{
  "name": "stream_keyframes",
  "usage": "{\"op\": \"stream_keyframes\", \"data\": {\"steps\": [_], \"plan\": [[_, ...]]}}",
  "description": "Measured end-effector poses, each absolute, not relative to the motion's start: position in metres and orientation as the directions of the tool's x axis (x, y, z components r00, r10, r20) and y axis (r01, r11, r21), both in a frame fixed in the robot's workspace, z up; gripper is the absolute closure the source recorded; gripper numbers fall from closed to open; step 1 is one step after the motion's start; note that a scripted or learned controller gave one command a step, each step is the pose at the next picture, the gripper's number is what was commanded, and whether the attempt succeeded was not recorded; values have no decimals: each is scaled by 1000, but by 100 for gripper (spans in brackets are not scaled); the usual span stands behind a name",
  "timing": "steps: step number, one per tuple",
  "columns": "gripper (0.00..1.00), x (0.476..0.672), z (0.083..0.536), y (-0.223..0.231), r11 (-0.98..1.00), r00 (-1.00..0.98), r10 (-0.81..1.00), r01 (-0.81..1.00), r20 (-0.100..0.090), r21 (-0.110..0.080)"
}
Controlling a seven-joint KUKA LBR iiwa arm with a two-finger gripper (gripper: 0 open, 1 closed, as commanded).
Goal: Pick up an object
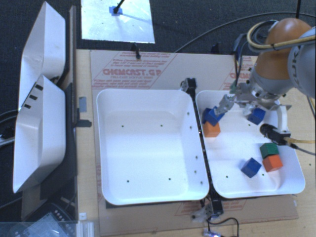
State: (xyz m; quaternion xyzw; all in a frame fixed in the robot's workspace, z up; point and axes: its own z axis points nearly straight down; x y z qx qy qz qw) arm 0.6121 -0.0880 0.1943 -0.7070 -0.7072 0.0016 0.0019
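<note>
Nearest you, a blue cube (251, 167) lies in the right bin (291, 184). Far left there, the jaws (220, 109) grip another blue block (213, 116); the orange block (211, 129) touching it may snag the lift.

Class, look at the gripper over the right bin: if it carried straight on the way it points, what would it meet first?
The gripper points down-left; most likely it meets the blue block first, with the orange block just beyond. Depth is unclear.
</note>
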Motion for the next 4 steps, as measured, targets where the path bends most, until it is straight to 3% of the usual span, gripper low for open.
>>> {"op": "stream_keyframes", "data": {"steps": [1, 2, 4], "plan": [[0, 613, 197, -88, 1, -1, 1000, 1000, 0, 1], [0, 608, 151, -95, 0, 0, 1000, 1000, 0, -3], [0, 614, 107, -96, 1, -1, 1000, 1000, -1, 9]]}}
